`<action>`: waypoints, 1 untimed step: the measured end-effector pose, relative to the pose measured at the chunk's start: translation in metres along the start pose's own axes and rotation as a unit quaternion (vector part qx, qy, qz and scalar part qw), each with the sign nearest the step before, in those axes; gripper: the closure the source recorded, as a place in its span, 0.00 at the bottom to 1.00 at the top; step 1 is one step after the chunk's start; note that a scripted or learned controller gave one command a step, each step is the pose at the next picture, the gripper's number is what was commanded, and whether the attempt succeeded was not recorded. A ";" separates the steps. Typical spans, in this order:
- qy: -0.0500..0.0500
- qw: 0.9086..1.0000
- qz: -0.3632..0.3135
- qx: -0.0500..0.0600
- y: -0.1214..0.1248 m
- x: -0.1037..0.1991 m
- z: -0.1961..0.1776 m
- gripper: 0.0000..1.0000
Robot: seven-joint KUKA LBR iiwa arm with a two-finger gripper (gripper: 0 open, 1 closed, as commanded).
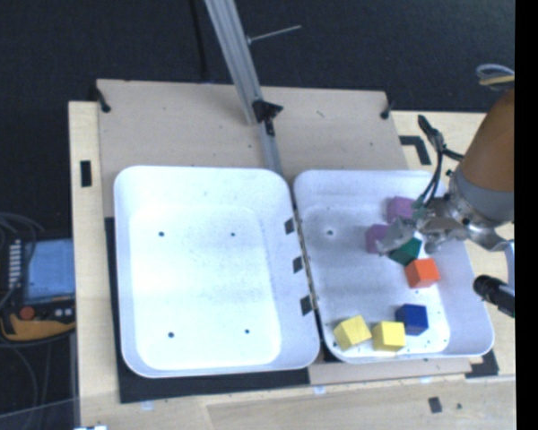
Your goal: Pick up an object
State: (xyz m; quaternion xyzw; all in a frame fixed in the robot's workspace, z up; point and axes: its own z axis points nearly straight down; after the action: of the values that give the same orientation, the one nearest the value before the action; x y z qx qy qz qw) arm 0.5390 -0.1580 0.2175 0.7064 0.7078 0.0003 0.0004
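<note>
I reach in from the right side of the bench, my grey arm [491,164] slanting down over the right bin [341,200], the orange band above my wrist at the frame's right margin; my wrist is bent so the gripper [403,237] points leftward and down into the bin's upper right part. Whether my fingers stand wide or narrow I cannot tell; the metal parts blur together there, and nothing shows clearly between them.

Just above my fingertips lies a purple block [399,208]; a second purple block [377,237] sits right at their left, touching or nearly so; a dark green block [405,253] lies just under them, partly hidden by my gripper. An orange cube [421,272] rests just below and to the right of the green one; further below that, a blue cube [412,317] sits near the bin's lower edge; left of the blue one, two yellow blocks [352,332] lie side by side, well apart from my fingers. The left bin [202,182] sits far to the left of my fingertips.
</note>
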 end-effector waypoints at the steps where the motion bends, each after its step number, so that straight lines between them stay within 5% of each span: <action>1: 0.000 1.000 0.001 0.000 0.000 0.000 0.000 0.00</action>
State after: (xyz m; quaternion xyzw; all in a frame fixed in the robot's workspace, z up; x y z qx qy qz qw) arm 0.5391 -0.1582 0.2176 0.7069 0.7073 0.0006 0.0008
